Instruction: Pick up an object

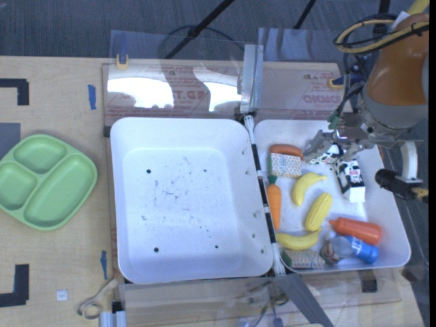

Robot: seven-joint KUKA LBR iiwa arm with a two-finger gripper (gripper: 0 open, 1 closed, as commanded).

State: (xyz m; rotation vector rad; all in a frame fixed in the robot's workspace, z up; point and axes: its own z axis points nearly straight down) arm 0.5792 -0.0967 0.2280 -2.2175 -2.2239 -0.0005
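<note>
- Your bench [54, 87] was pale wood with black corner marks, blue tape bits, and a green tray [44, 180] at its left.
- The left bin [184, 196] had a scuffed white floor.
- The right bin [392, 213] held a carrot [274, 203], bananas [306, 186], corn [318, 211], an orange bottle [355, 229] and a blue one [360, 251].
- Your gripper [332, 145] hung over that bin's far end; I couldn't tell how its jaws stood.
- Dark carpet and stand legs lay beyond.

The arm's gripper [325, 144] hangs low over the right bin [395, 213] near its far edge, above toy bananas [306, 187], a carrot [274, 201] and corn [318, 211], while the left bin [182, 196] sits beside a green plate [45, 180].
</note>
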